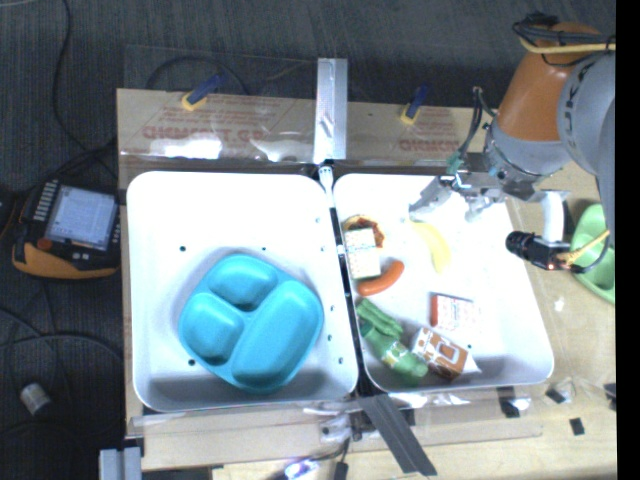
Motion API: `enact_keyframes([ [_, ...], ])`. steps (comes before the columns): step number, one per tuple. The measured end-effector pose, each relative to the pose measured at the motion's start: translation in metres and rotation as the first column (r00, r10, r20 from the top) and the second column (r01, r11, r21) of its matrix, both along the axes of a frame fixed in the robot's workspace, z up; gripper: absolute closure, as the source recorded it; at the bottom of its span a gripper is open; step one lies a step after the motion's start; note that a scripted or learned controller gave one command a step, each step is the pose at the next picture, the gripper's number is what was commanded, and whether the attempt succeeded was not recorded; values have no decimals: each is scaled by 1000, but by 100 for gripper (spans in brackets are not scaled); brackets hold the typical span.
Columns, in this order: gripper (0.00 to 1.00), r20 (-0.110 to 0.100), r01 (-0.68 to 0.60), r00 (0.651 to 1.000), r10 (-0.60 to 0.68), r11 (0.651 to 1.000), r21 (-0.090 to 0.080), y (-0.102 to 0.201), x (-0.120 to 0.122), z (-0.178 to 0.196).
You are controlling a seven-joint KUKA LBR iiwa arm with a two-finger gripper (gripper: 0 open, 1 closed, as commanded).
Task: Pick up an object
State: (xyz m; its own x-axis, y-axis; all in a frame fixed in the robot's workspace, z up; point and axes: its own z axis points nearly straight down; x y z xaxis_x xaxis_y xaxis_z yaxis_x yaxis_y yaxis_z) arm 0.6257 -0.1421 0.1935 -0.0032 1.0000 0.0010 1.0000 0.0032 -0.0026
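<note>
We see the gripper [452,199] in the upper right of the frame, over the top edge of the right bin [520,298], with pale fingers [432,199] pointing down and left; they stand apart, and nothing lies between them. Above it the arm [545,98] rises grey with its orange band toward the frame's top right corner. Just below and a little left of the fingertips lies a banana [433,244], yellow, apart from the gripper. Further left in the same bin, against the wall shared with the other bin, we find a brown-and-white item [362,234] we cannot identify, with a small white box [361,264] touching it below, and a sausage [381,279] just beside that box. Lower down lie green vegetables [385,338], a red-and-white carton [452,313], and a brown packet [442,353] near the bin's lower edge, the packet touching the greens. The left bin [160,218] holds a blue tray [250,318] with three compartments, sitting toward its lower middle. At the far left of the frame, on the dark floor, rests a handheld pendant [65,226] with a lit screen. At the right edge, outside the bins, sits a green object [598,253] whose shape we cannot make out.
</note>
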Motion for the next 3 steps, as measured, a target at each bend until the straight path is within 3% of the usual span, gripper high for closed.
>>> enact_keyframes([
  [1,0,0,150,989,-150,989,-1,-33,-3,-98],
  [2,100,-3,148,989,-148,989,-1,-32,-3,-89],
  [3,100,2,-1,1000,1,1000,0,-16,4,14],
])
